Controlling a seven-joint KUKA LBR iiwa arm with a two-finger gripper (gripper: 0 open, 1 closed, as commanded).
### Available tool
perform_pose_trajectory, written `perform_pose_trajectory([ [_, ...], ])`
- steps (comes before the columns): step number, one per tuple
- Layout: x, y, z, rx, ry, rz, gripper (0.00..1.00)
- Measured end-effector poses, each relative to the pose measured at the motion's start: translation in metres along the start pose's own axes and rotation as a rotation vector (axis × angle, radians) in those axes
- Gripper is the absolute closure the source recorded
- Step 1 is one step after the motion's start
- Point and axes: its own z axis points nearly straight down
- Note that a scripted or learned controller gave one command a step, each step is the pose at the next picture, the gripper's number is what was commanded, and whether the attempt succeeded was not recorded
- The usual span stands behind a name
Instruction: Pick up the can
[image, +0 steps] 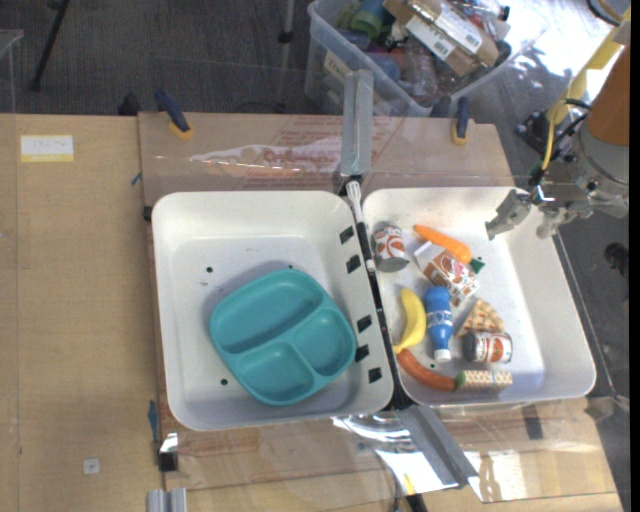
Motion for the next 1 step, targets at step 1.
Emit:
perform_pose_trajectory([
  [1,0.0305,0.0379,0.1335,0.000,0.000,-0.030,0.00],
])
